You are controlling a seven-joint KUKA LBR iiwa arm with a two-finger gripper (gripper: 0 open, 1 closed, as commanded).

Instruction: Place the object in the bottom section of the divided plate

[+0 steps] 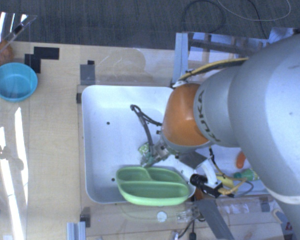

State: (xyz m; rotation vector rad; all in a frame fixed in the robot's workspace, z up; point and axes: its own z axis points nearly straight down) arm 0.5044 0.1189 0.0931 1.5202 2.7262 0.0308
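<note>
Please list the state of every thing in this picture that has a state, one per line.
green divided plate: upright at the near edge of the left bin, its sections look empty.
left bin: holds the plate and a small greenish object.
small greenish object: lies on the bin floor just behind the plate, not in any section.
gripper: low over the object; grasp cannot be told.
blue bowl: upright on the bench, looks empty.

The divided plate [152,185] lies in the left bin's [97,134] near right corner, a bowl [14,81] far left on the bench [50,159].
</note>
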